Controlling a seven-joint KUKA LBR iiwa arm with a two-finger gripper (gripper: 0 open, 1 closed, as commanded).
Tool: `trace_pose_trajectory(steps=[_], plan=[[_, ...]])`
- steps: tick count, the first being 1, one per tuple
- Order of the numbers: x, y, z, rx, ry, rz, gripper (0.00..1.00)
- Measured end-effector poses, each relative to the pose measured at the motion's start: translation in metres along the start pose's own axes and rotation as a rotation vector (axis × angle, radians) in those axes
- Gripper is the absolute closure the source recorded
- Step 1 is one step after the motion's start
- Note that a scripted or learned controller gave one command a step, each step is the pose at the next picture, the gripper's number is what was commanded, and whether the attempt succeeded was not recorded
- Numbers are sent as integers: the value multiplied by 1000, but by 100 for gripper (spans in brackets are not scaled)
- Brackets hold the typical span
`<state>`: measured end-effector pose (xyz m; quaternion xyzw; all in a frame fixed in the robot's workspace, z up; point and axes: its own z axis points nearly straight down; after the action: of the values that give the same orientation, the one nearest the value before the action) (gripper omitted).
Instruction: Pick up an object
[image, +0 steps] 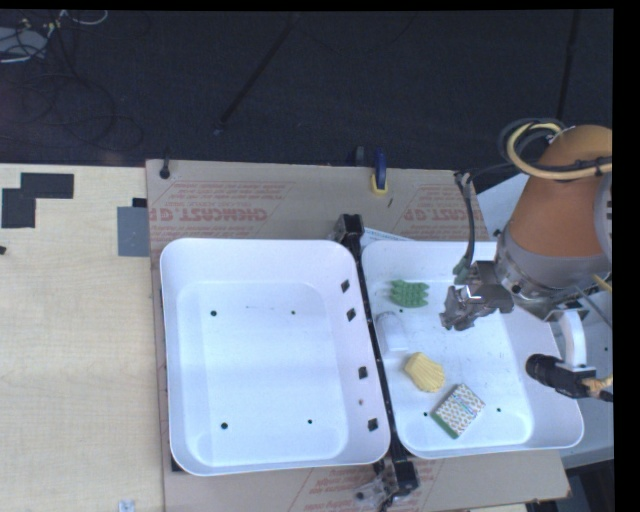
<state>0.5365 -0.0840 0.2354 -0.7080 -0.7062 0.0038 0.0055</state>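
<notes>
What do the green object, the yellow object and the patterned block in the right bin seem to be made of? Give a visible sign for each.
Green object: probably soft rubber or plastic, matte with a ridged outline. Yellow object: likely moulded plastic or foam, with a bumpy, corn-like surface. Patterned block: possibly a sponge, with a speckled top and green edge. Right bin: smooth white plastic.

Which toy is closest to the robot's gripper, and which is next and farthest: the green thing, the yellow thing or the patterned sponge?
From the gripper, in the camera view:
1. Green thing, just to its left.
2. Yellow thing, below and left.
3. Patterned sponge, farthest, near the right bin's front edge.
</notes>
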Motion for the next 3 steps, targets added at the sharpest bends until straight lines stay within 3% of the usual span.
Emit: trace_pose_trajectory(steps=[1, 2, 3], plan=[[46, 33, -85, -18, -2, -8, 100], [105, 5, -74, -7, -1, -8, 100], [146, -7, -148, -17, -1, -7, 100]])
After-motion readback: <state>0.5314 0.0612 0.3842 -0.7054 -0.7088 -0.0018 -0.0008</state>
